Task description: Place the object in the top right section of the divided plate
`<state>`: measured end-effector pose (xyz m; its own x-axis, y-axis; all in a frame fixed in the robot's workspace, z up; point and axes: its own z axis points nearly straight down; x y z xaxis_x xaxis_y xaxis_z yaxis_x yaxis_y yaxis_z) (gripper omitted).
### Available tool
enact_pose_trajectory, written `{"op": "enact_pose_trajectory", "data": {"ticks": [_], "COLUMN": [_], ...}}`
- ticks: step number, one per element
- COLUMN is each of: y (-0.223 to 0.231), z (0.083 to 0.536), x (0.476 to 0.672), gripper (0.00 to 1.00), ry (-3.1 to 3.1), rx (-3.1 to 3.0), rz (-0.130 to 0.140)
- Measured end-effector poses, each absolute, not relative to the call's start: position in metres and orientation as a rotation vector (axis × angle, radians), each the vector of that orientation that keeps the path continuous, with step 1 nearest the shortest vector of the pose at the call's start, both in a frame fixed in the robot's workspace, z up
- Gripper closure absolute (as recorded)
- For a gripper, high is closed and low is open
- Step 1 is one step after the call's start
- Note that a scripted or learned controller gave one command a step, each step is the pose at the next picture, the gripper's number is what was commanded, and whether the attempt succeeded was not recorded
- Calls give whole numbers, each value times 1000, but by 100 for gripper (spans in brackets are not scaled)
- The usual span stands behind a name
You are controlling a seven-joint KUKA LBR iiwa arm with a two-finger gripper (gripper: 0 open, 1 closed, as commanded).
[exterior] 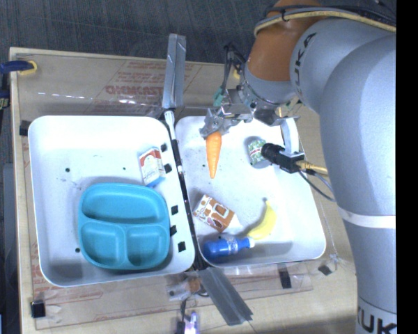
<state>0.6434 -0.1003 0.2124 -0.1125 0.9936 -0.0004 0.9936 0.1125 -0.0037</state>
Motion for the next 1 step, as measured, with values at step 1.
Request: {"op": "enact_pose_trajectory", "data": {"ticks": [1], "y": [-124], "z": [290], "x": [637], "gripper": [100], "ry": [-2175], "rx": [-2266], "rz": [5]}}
